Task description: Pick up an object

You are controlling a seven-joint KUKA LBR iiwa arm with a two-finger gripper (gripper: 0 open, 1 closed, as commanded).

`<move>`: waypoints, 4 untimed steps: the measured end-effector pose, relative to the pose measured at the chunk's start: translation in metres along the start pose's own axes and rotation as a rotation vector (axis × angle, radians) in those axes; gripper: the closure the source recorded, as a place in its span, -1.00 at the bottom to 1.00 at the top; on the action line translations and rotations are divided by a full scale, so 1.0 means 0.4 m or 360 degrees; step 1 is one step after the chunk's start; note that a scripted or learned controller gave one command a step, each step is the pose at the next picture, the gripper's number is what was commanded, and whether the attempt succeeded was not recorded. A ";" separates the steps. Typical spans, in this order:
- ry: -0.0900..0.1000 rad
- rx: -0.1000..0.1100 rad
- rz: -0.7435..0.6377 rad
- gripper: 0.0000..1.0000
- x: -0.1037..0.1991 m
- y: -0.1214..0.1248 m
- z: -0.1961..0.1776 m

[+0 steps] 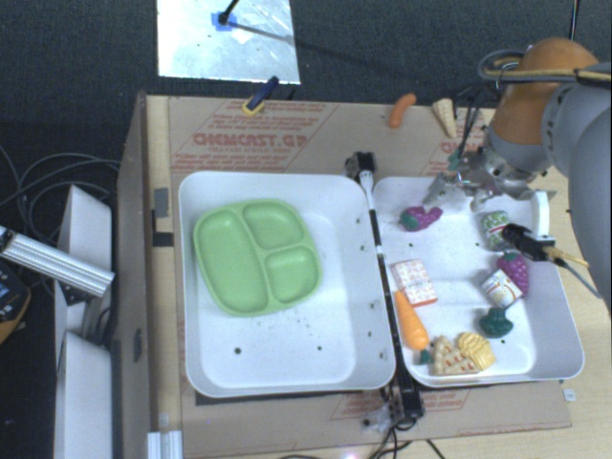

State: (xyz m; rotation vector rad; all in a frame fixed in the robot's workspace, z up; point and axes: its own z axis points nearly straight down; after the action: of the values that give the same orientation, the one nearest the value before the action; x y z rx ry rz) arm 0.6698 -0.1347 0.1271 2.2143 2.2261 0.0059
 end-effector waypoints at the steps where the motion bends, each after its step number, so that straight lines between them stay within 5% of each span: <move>1: -0.0003 -0.0013 0.0001 -1.00 0.099 0.005 0.017; 2: -0.0002 0.0003 0.0000 -1.00 0.127 -0.002 0.092; 3: -0.0005 0.0004 0.0006 -1.00 0.057 -0.113 0.107; 4: -0.0004 0.0000 0.0002 1.00 0.059 -0.110 0.079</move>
State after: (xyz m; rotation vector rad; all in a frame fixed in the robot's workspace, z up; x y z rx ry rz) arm 0.6258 -0.1113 0.0954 2.2147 2.2232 0.0031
